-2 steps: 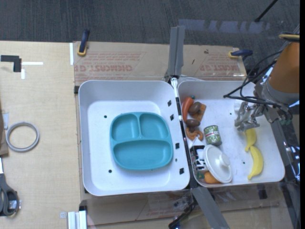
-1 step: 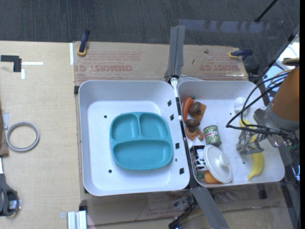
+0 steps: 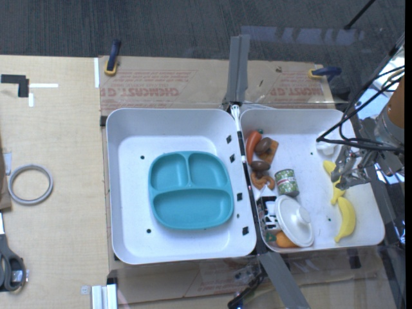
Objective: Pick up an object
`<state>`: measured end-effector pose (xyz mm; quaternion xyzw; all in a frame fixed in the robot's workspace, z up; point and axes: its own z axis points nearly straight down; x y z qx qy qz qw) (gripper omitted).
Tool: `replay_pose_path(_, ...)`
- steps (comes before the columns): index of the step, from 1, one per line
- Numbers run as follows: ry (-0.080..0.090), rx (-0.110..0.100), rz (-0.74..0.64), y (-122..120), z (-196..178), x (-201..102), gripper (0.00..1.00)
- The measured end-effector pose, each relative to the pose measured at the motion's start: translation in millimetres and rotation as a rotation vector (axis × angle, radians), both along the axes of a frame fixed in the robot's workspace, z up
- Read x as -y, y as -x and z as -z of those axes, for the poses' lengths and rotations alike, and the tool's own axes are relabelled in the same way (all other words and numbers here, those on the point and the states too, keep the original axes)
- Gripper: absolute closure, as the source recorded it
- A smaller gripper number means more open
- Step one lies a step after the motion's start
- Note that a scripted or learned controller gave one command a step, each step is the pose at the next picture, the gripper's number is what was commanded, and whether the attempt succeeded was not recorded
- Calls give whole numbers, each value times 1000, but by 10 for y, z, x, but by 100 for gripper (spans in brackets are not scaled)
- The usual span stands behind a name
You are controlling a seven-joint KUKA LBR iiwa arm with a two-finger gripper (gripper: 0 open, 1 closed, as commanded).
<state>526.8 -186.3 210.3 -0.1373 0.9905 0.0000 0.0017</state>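
Camera view, read from its left edge: the pale wooden counter (image 3: 58, 237) carries a grey ring of tape (image 3: 29, 184), with scissor handles (image 3: 9, 272) below it at the border and a small black bracket (image 3: 18, 82) near the top. A sheet of printed cardboard (image 3: 161, 85) lies under the two bins, pinned by a blue-and-yellow clamp (image 3: 113, 58) at its upper left corner and another clamp (image 3: 325, 73) farther along.

The left bin (image 3: 122, 140) holds a teal divided plate (image 3: 191, 190), lying flat near the middle, with two small sections above one long section.

Across the divider, the right bin (image 3: 302, 124) is crowded along its left wall. A carrot (image 3: 252, 144) sits at the top, touching a brown lumpy item (image 3: 263, 147); a dark rounded piece (image 3: 259, 167) lies just below them. A small green-labelled can (image 3: 286, 182) lies on its side near these. Lower down, a white lid with a knob (image 3: 295, 219) rests over an orange object (image 3: 280, 239), beside a black-and-white item (image 3: 266, 213) against the wall.

Toward the right side of that bin lies a yellow banana (image 3: 346, 216), curving down toward the front wall. The pincer (image 3: 345, 171) hangs low just above the banana's upper end, close to a yellow bit there; whether its fingers are spread or closed I cannot tell, and nothing is plainly seen between them. Black cables (image 3: 360, 118) trail from the arm (image 3: 389, 131) at the right.
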Motion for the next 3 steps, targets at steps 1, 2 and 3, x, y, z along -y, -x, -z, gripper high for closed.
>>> replay_pose_path(1, 0, 0, -117, 125, 1182, -126, 100)
replay_pose_path(2, -1, -1, 47, 338, 1185, -95, 100)
replay_pose_path(3, 9, 8, 112, 213, 1160, -464, 100)
